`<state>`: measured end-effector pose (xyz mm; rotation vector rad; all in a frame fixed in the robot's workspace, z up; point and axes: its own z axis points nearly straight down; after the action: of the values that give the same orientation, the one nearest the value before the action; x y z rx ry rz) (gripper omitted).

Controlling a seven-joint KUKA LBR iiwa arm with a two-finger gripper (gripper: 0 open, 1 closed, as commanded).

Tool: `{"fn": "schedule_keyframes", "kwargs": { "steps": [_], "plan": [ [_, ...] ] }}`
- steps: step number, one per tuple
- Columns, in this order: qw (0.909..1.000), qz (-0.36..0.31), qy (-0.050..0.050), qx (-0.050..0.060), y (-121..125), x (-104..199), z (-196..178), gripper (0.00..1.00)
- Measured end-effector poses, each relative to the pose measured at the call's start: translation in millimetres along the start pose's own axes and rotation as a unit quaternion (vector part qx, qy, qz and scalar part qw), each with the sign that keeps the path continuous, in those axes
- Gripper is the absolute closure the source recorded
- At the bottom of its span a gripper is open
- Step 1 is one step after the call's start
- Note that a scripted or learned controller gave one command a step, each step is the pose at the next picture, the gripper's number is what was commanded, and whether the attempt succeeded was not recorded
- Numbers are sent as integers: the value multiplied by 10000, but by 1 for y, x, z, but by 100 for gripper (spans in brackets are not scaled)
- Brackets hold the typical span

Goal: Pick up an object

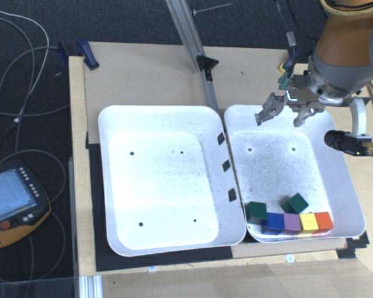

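The gripper (281, 115) hangs over the far end of the right bin (336, 166), its two fingers (265, 113) spread apart with nothing between them; one finger points toward the left of the view and the other sits closer to the arm (347, 48), which comes in from the upper right with its orange band at the top edge. All the blocks lie well apart from the open jaws, gathered at the near end of the same bin, toward the bottom of the view. Farthest left of the jaws' line is a dark green block (256, 211), touching the bin's near left corner. Just beside it is a blue block (275, 221), then a purple block (292, 222), a yellow block (308, 221) and an orange block (323, 220), the four forming a row along the near wall, each touching its neighbour. A second green block (296, 202) sits tilted just behind the purple and yellow ones, the closest of the group to the jaws though still well clear of them. The left bin (112, 166) lies off to the side of the jaws, touching the right bin along their shared edge. Beyond the jaws, a metal rail (189, 36) slants down to the seam between the bins. Far to the left, off the bench (143, 73), a handheld control pad (12, 200) rests among loose cables (25, 54).
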<state>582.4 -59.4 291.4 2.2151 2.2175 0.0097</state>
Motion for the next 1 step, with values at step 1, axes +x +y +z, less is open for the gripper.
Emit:
{"fn": "schedule_keyframes", "kwargs": {
  "steps": [1],
  "plan": [
    [10000,37,-11,61,51,-80,70,0]
  ]
}}
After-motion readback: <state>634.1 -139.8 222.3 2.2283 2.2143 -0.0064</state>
